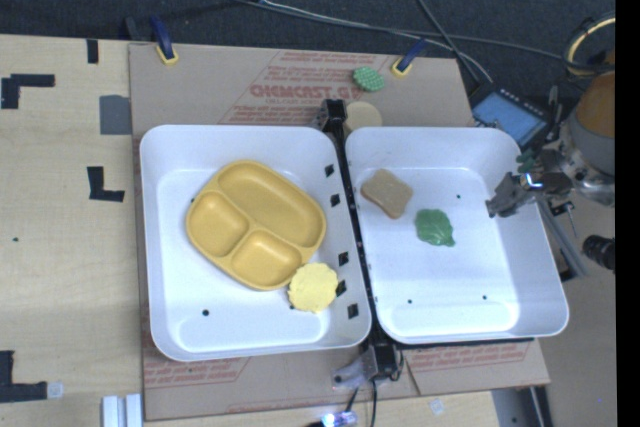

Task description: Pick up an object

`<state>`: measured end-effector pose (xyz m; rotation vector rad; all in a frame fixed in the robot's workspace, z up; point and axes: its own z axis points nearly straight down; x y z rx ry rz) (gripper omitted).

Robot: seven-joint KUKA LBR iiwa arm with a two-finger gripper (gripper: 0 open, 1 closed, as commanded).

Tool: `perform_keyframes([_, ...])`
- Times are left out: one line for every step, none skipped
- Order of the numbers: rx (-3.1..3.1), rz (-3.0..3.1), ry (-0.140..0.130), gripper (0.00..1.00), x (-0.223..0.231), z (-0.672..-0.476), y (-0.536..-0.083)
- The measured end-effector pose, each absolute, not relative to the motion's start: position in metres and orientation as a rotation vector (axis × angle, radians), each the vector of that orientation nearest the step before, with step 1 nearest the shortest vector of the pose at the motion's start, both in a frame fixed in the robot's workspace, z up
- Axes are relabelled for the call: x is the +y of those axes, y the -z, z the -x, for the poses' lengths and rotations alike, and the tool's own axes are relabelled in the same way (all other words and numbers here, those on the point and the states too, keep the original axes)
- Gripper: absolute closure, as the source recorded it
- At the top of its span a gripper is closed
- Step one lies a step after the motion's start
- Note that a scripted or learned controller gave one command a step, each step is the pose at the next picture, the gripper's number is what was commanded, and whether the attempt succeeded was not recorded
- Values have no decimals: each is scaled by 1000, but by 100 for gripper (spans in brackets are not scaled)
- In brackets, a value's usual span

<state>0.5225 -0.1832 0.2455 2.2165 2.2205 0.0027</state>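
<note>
The right bin (pixel 520 305) holds a tan bread-like piece (pixel 386 192) near its upper left and a green leafy piece (pixel 435 228) just right of it. In the left bin (pixel 160 215) lies a yellow divided plate (pixel 255 223), with a pale yellow round piece (pixel 313 287) at its lower right corner. My gripper (pixel 508 195) hangs over the right bin's right rim, well to the right of the green piece, and nothing shows between its fingers.
A green dotted piece (pixel 368 78) and a beige disc (pixel 364 114) rest on the cardboard behind the bins. Cables cross the dark floor at the top. A blue device (pixel 508 113) sits beside the right bin's far corner.
</note>
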Motion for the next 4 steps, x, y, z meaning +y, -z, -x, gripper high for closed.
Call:
perform_keyframes([2228, -2216, -1, 100, -139, -523, -246])
perform_keyframes([2228, -2217, 1, 100, -94, -520, -240])
perform_keyframes([2230, -2215, 0, 100, -39, -527, -245])
perform_keyframes([2231, -2214, 0, 100, 17, -530, -248])
